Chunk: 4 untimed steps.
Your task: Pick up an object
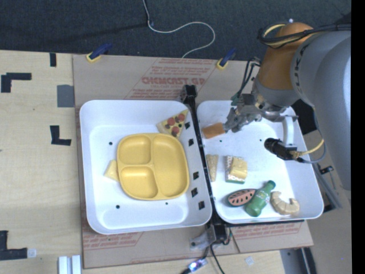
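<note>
My gripper [234, 122] hangs low over the back left part of the right bin [305, 176]. An orange-brown food piece [213, 131] lies just left of its tip, touching or nearly touching it. I cannot make out whether the piece is gripped. Toward the front of the same bin lie a pale cracker slice [212, 167], a sandwich piece [236, 169], a watermelon slice [240, 197], a green bottle [259, 198] and a beige pastry [284, 204].
The left bin [94, 130] holds a yellow divided plate [153, 165], a pizza slice [174, 124] at its back right and a yellow wedge [110, 169] tucked under the plate's left side. The wall between the bins [199, 170] runs close to the orange-brown piece.
</note>
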Available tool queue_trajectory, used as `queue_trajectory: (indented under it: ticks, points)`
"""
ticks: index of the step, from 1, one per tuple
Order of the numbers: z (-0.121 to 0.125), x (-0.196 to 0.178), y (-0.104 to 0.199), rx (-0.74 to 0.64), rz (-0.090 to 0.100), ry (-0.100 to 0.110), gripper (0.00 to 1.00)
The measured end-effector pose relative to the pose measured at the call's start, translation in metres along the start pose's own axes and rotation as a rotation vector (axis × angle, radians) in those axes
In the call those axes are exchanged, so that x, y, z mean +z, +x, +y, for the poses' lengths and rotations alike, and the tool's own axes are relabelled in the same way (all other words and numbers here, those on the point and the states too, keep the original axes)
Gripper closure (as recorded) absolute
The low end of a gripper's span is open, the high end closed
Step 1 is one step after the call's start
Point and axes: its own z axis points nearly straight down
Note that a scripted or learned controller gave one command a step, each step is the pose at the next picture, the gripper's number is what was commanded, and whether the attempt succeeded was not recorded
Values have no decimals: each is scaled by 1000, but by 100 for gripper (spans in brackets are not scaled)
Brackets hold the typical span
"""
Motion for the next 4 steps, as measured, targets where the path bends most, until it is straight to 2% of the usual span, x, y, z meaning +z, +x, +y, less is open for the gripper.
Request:
queue_trajectory:
  ticks: [1, 2, 3, 4]
  points:
    - [5, -63, 0, 0, 0, 1, 100]
    - [5, -67, 1, 0, 1, 6, 100]
    - [20, -76, 23, -2, 1, 5, 100]
    - [18, -56, 23, 1, -1, 9, 100]
